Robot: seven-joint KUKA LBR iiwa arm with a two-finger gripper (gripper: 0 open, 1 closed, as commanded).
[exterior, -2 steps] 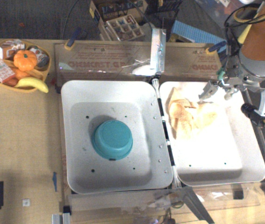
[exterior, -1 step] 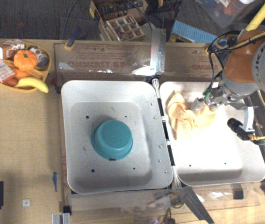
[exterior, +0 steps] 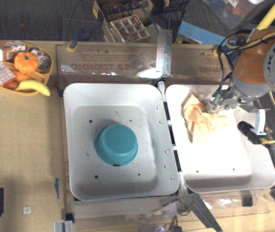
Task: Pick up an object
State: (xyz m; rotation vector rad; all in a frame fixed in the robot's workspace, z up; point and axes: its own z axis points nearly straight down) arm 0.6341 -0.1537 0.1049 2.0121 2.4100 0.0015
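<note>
A crumpled tan cloth (exterior: 199,117) lies in the back half of the right bin (exterior: 224,170). My gripper (exterior: 218,104) hangs over the cloth's right edge, low and close to it or touching it, with the grey arm and its orange band behind it at the right. A teal bowl (exterior: 117,144) rests upside down in the middle of the left bin (exterior: 79,129), far from the gripper.
A small basket of toy food with a pumpkin and banana (exterior: 19,69) sits on the bench at the far left. A clear plastic guard (exterior: 113,64) stands behind the bins. Cables and a black fitting (exterior: 248,129) hang near the right bin's right rim.
</note>
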